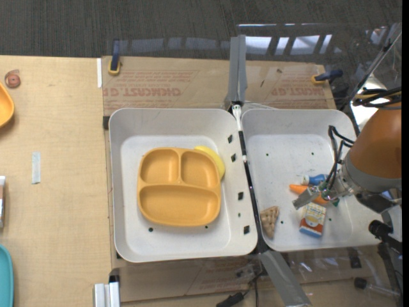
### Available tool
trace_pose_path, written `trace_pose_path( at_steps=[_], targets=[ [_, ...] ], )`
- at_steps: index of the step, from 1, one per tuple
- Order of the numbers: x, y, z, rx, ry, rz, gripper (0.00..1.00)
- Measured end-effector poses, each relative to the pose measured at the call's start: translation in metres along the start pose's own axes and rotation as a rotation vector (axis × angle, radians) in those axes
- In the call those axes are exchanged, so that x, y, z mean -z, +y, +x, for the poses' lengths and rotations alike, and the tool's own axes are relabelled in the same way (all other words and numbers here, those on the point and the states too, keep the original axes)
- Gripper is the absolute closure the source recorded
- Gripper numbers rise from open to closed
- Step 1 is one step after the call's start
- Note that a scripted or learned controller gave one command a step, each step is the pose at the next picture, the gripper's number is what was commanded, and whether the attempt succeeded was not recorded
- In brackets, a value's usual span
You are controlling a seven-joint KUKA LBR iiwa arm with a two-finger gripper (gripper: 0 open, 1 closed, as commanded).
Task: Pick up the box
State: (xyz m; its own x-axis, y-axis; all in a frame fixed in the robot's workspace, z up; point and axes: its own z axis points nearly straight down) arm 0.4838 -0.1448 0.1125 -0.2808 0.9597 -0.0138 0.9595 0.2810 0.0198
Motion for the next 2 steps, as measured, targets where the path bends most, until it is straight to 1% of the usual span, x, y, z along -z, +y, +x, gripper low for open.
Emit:
trace_pose_path(
  at_steps=[1, 2],
  targets=[
    [-0.009, -0.001, -0.015, 0.055, -0.003, -0.008, 0.0],
    [-0.009, 0.0, -0.004, 0.143, -0.011, -0.006, 0.0]
  ],
)
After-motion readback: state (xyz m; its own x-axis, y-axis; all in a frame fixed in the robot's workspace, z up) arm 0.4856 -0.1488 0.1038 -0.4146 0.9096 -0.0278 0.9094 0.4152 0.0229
